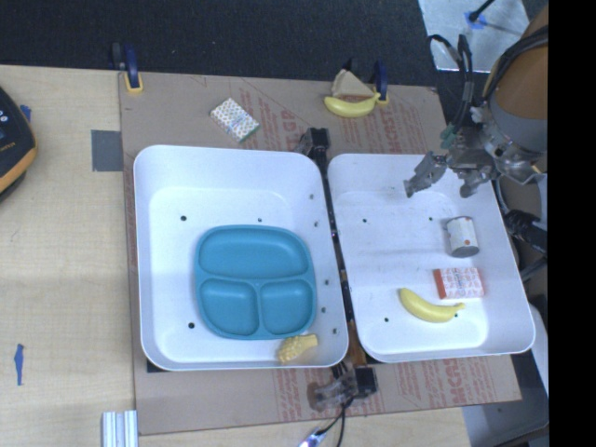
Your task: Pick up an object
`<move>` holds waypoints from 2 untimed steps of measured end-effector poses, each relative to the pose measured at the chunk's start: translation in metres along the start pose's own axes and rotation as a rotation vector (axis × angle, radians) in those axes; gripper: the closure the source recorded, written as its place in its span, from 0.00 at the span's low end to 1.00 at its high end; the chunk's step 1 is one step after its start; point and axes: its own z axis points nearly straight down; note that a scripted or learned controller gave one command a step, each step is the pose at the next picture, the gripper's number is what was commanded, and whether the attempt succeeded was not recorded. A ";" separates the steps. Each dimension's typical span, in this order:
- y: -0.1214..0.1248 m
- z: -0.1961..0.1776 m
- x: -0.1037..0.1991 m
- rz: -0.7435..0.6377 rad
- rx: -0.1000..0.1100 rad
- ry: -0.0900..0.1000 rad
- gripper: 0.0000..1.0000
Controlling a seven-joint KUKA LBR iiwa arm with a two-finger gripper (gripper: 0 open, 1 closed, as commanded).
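Note:
My gripper (443, 181) hangs over the far part of the right bin (372, 240), its two fingers spread apart with nothing between them. A grey metal cylinder (460, 236) lies in that bin just nearer than the gripper. Further toward the front lie a red and white packet (459, 283) and a yellow banana (429, 306). In the left bin (168, 184) sits a blue divided plate (254, 280), with a small yellow corn piece (297, 347) by the front rim.
Outside the bins, at the back of the bench, lie a second banana (350, 104) with a sandwich-like toy and a small patterned square packet (234, 118). A dark device (11, 140) sits at the left edge. Clamps hold the bins between them.

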 end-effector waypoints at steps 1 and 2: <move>-0.058 0.077 -0.038 0.001 0.001 -0.001 0.00; -0.100 0.166 0.002 0.000 0.001 0.001 0.00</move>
